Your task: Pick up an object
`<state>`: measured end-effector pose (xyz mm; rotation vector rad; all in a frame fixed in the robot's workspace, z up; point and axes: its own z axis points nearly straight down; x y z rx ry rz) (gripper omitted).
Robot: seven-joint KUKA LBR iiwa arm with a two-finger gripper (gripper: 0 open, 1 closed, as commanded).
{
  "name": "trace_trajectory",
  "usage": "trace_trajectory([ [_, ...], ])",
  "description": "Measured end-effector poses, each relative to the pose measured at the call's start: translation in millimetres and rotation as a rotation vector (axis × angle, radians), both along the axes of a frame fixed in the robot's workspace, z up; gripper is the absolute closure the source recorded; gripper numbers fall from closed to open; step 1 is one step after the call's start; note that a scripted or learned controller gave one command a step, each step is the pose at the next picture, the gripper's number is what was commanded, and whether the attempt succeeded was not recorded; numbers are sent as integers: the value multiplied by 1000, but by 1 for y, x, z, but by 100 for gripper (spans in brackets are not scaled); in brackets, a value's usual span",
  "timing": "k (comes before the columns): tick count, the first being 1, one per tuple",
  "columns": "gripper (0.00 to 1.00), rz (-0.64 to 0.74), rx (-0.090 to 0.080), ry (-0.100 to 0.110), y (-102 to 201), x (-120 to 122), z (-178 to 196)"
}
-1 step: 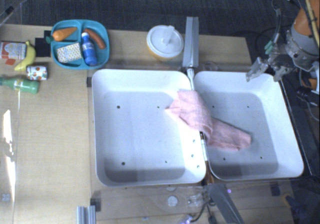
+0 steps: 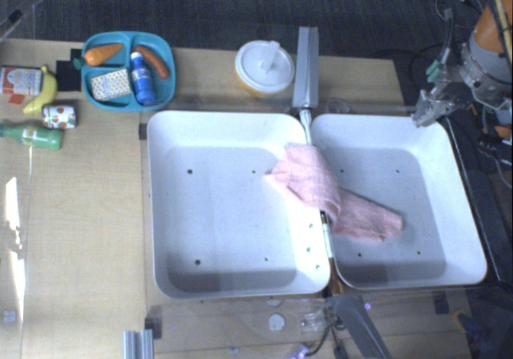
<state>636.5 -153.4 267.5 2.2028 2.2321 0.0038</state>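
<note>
A pink cloth (image 2: pixel 329 193) lies draped over the divider between the two white bins, part in the left bin (image 2: pixel 200 269) and part in the right bin (image 2: pixel 449 213). My gripper (image 2: pixel 425 111) hangs at the right bin's far right corner, well away from the cloth, with nothing seen between its fingers. The arm with its orange band (image 2: pixel 489 29) comes in from the upper right.
A blue divided plate (image 2: pixel 164 69) with toy food sits at the back left, beside a banana (image 2: pixel 42 91), a small can (image 2: pixel 58 116) and a green bottle (image 2: pixel 32 136). A white lidded cup (image 2: pixel 264 66) and a grey metal post (image 2: pixel 305 69) stand behind the bins.
</note>
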Motion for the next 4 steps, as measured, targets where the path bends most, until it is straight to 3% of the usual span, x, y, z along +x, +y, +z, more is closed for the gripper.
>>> trace_trajectory([
  [1,100,-106,3,5,27,-13,-107],
  [2,0,-106,3,4,27,-13,-107],
  [3,0,19,2,0,38,-76,-174],
  [4,0,-37,2,-7,62,-21,-178],
])
